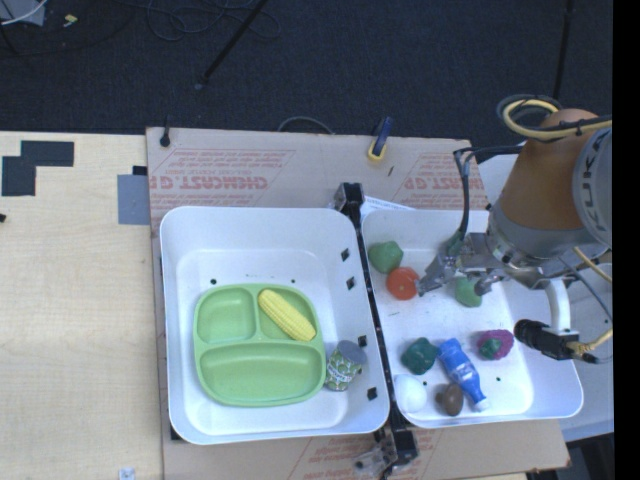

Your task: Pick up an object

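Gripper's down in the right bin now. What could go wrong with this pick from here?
The gripper sits between a green piece and an orange-red ball, so it may nudge either one away or catch both. The ball looks round and could roll toward the bin's divider.

Set high above the desk (70, 298), fixed, looking down at a slant. Faces the two white bins, left bin (180, 268) and right bin (560, 393), side by side near the middle of the frame. Far enough back to take in both bins whole, the cardboard sheet (250, 173) beneath them and dark floor (300, 48) beyond the bins' far edge. Arm (545, 183) entering from the right of the bins.
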`<state>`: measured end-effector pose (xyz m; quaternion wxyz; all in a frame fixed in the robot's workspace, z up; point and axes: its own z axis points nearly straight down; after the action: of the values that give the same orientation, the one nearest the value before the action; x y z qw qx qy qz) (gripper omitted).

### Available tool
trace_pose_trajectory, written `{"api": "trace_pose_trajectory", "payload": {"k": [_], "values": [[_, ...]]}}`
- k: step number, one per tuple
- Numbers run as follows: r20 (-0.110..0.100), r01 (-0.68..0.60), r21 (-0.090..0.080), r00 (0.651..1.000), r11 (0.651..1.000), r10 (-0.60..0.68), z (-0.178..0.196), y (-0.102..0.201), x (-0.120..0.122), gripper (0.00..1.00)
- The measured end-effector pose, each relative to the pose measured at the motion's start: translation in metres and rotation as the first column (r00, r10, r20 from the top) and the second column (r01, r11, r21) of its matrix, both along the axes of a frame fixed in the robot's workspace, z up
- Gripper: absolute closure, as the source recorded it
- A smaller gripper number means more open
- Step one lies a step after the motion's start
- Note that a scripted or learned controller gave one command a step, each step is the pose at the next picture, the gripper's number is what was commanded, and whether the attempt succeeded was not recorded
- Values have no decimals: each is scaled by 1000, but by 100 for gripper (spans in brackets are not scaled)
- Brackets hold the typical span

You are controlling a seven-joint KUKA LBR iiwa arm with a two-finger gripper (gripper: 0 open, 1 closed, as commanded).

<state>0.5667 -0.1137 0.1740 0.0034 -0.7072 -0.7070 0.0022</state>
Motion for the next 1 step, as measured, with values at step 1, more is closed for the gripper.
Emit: {"api": "trace_pose_trajectory", "payload": {"k": [1], "values": [[0,1,0,1000,1000,-1,-55,-4,7,0]]}}
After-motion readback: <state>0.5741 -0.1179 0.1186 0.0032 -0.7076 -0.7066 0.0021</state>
